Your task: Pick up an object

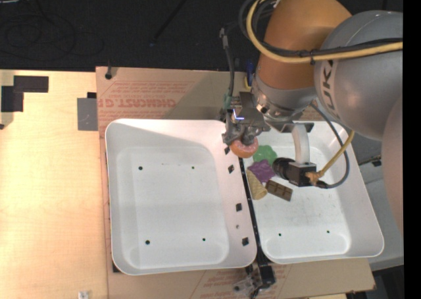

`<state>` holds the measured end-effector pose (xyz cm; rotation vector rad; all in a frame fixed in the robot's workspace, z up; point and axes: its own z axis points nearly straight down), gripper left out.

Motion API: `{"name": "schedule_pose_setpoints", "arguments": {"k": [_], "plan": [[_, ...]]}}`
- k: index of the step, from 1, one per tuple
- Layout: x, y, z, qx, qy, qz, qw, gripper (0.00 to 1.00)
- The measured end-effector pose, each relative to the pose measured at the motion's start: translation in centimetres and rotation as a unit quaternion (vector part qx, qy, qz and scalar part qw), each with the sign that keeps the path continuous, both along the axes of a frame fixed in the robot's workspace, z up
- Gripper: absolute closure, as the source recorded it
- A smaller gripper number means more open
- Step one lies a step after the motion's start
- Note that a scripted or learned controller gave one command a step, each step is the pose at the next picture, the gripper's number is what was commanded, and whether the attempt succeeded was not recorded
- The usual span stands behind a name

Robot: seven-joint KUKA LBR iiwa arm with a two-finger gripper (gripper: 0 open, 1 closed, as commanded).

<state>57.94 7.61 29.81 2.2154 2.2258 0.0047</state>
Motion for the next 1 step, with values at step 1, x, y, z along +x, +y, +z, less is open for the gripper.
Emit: {"name": "schedule_pose_setpoints", "arguments": {"k": [1], "plan": [[-5.85,0.56,-2.66,-0.0009,0.007,-0.003,1.0,1.0]]}}
